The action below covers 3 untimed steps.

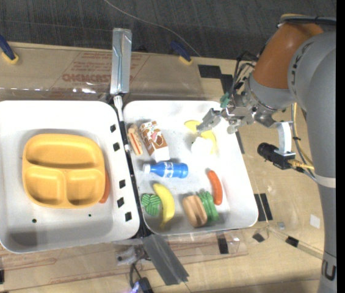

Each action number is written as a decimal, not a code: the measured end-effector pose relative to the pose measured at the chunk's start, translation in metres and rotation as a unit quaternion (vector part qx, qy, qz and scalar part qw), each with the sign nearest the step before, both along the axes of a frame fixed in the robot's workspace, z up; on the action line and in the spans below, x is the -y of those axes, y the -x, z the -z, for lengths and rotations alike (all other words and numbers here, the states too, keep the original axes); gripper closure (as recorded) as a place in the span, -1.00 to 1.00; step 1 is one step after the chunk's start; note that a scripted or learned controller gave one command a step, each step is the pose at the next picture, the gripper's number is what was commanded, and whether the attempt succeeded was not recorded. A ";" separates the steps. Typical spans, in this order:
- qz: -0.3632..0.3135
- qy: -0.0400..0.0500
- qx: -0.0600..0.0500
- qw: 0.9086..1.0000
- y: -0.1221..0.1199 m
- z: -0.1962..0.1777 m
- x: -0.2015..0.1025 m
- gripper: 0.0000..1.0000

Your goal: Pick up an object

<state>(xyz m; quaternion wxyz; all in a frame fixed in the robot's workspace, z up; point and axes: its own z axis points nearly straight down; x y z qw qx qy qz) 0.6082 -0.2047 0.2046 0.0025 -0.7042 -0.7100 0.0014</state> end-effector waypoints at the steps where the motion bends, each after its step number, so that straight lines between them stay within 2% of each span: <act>1: 0.064 0.000 -0.001 0.998 0.017 -0.019 -0.043 -1.00; 2: -0.081 0.001 0.003 0.997 0.002 0.094 -0.033 -1.00; 3: -0.108 -0.001 0.000 0.994 0.048 0.115 -0.086 -1.00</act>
